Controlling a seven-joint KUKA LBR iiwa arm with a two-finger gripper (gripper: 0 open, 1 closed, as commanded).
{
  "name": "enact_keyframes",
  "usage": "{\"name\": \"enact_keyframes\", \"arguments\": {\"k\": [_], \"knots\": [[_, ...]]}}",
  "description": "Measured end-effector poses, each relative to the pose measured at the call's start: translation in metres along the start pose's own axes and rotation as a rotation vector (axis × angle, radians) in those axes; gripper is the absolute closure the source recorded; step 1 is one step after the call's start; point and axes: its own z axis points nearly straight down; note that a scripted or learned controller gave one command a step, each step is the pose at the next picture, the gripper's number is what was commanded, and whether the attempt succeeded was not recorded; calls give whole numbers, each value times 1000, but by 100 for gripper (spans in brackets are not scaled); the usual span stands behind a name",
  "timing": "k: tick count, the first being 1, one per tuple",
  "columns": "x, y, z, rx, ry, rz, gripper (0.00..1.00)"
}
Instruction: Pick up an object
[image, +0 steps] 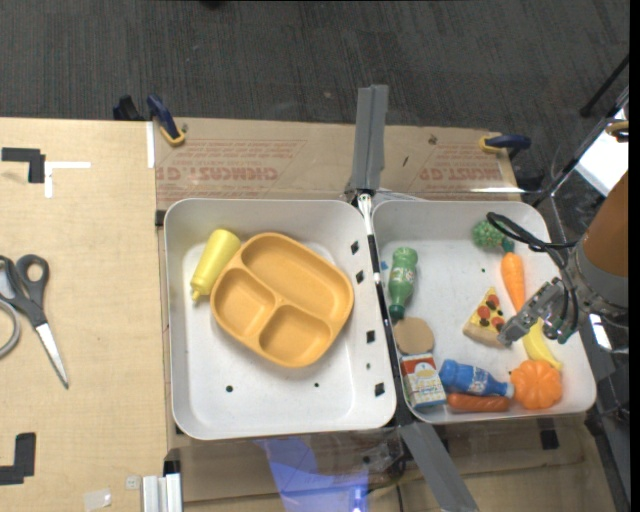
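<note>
gripper low over the right bin, near the pizza slice and the banana

seen from above at a slant: two white bins side by side on a wooden bench. in the left bin (190, 400), a yellow divided plate (283, 297) lying flat near the middle, and a yellow bottle (212, 262) just beside its upper left edge, tilted.

in the right bin (440, 215), a crowd of toy foods. along the left side, a green bottle (401, 279), below it a round brown cookie (413, 334), then a small red and white carton (422, 381) at the bottom. next to the carton, a blue bottle (472, 379) lying on its side, with a red sausage (478, 403) just under it. at the bottom right corner, an orange pumpkin (537, 384). up top, a green broccoli (487, 234) and, below it, a carrot (513, 280) pointing down. in the middle, a pizza slice (485, 316).

reaching in from the right, the grey arm, with the gripper (528, 328) down low between the pizza slice and a banana (540, 347) (partly hidden by the gripper). fingers look spread apart, one tip near the edge of the pizza slice, nothing visibly held between them.

on the bench left of the bins, scissors (36, 305). behind the bins, a sheet of cardboard (260, 165) held by blue clamps (165, 118).
</note>
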Motion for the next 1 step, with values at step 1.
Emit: {"name": "enact_keyframes", "arguments": {"k": [1], "knots": [[48,44,-41,0,0,74,100]]}}
